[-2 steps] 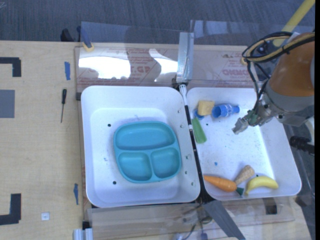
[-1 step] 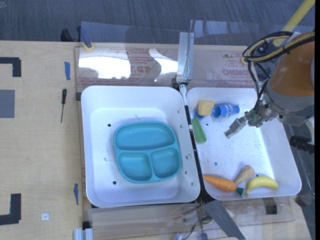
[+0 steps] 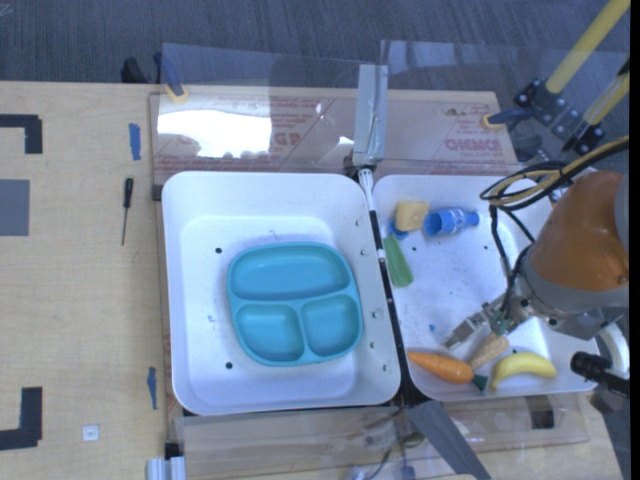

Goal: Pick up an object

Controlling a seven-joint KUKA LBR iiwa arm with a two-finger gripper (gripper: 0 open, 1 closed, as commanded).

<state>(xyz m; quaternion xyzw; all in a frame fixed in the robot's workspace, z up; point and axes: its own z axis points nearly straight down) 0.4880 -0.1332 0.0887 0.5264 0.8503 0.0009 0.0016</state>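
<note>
We judge a miss likely: claw (image 3: pixel 487 326), fingers seemingly apart, hangs over the tan block (image 3: pixel 489 350), wedged between carrot (image 3: pixel 441 366) and banana (image 3: pixel 523 367); neighbours could get nudged.

Bins (image 3: pixel 190 218): glossy white plastic. Teal tray (image 3: pixel 293 301): smooth matt plastic. Bench (image 3: pixel 70 298): pale wood, matt. Clear shiny panels (image 3: pixel 270 108) behind, probably acrylic. Banana (image 3: pixel 523 368), carrot (image 3: pixel 441 366): smooth plastic-looking.
</note>
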